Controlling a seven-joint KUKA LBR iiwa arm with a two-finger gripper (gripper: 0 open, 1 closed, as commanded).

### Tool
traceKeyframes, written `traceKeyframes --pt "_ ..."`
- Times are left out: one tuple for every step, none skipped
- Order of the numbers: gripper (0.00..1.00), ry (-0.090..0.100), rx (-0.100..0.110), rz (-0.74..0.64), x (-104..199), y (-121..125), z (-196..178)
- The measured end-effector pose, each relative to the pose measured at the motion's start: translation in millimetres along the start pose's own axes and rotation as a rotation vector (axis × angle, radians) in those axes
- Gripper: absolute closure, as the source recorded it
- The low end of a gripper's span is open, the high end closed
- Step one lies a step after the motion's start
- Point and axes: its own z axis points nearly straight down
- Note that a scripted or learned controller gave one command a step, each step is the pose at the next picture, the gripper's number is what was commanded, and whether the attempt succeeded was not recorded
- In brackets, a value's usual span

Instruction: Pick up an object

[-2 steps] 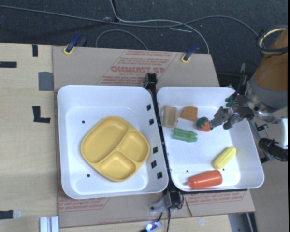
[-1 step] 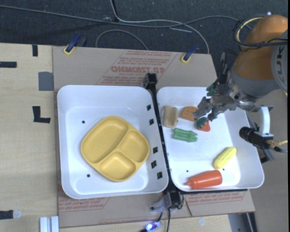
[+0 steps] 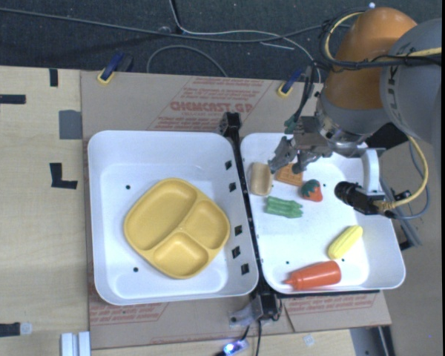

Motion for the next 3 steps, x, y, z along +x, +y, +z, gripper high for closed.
traceKeyframes --pt "1.0 0.0 0.001 0.001 44.8 16.8 21.0" --pt "1.0 0.0 0.001 0.001 91.4 43.7 38.8" --pt "1.0 0.001 -0.002 0.0 134.3 71.4 29.8"
